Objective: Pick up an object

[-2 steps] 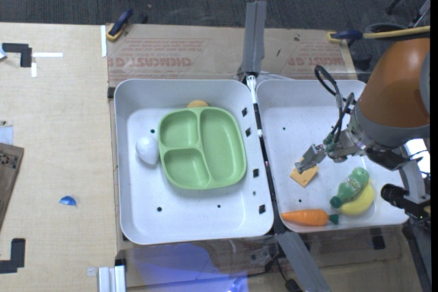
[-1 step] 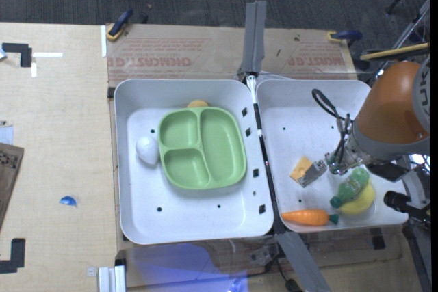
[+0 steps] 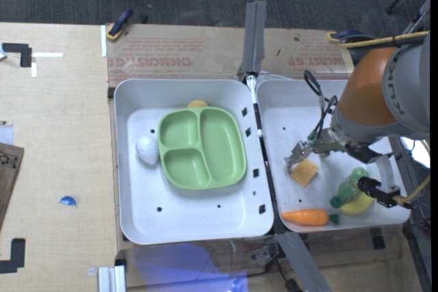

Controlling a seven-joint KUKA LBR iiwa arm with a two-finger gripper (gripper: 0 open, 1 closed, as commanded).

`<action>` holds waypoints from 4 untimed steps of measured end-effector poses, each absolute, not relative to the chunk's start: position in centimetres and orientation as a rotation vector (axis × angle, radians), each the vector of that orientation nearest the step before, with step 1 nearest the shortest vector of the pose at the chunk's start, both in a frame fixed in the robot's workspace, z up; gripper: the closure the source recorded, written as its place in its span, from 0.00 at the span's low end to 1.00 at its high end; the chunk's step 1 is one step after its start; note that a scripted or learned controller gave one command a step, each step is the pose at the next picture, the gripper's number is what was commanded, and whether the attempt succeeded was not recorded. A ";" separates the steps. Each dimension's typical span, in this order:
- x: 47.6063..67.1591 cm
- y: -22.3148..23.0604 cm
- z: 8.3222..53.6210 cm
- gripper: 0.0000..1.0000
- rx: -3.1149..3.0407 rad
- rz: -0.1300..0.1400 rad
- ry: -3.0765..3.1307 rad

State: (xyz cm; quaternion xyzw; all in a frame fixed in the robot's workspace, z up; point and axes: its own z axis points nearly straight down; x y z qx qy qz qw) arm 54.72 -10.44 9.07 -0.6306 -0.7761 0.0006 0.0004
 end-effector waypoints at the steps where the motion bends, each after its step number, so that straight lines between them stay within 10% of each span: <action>1: 51.2 -9.9 9.1 0.00 -2.055 0.004 -2.373; 2: 51.3 -10.0 10.1 1.00 -2.059 0.004 -2.371; 3: 51.3 -10.0 10.1 0.00 -2.060 0.004 -2.370; 4: 56.3 -10.6 9.2 0.00 -1.831 0.002 -2.555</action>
